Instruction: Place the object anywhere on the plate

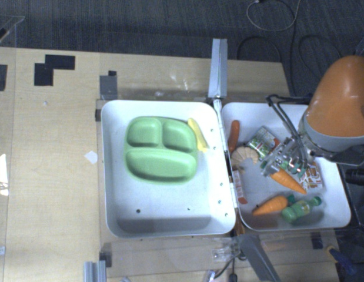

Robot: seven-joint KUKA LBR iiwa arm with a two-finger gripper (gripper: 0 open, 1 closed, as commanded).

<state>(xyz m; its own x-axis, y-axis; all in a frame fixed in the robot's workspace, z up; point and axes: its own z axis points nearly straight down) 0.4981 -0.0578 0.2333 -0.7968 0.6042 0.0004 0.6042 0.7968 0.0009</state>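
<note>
Right bin (pixel 340 216): carrot (pixel 287 181) directly beneath fingers (pixel 281 160), grip state unclear.

Along the top of the frame runs a dark grey carpet floor (pixel 123 7). Black cables (pixel 276 13) curl on it at the upper right. Below lies the light wooden table (pixel 46 175), which fills the left side. Black square marks (pixel 52 68) sit near its upper left. A silver metal bar (pixel 218 69) stands at the top middle.
</note>
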